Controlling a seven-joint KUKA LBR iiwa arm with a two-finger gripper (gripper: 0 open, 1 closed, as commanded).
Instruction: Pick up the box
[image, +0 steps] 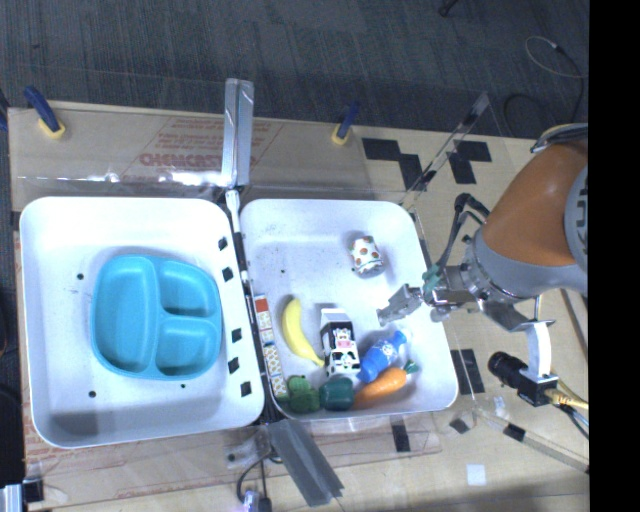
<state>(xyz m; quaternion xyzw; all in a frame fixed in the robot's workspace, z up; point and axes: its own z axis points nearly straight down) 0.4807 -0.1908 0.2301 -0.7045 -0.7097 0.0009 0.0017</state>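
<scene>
Hovering over the right bin (425, 235), the gripper (400, 304) sits near that bin's right wall, with nothing visibly between its fingers. How far the fingers are spread cannot be told at this resolution. The box (339, 343), a small white carton with black cow patches, stands below and to the left of the gripper, near but not touching it. A banana (296, 331) lies just left of the box; a blue bottle (383, 355) and a carrot (383, 384) lie just right of it, directly below the gripper. Two green items (320, 393) crowd the box's lower end. A small patterned cup (366, 254) sits above and to the left of the gripper.

Progress, judged: early. Box not grasped, resting in the bin. Remaining: move across to the box, descend, close, lift. Tight neighbours may obstruct finger placement.
</scene>
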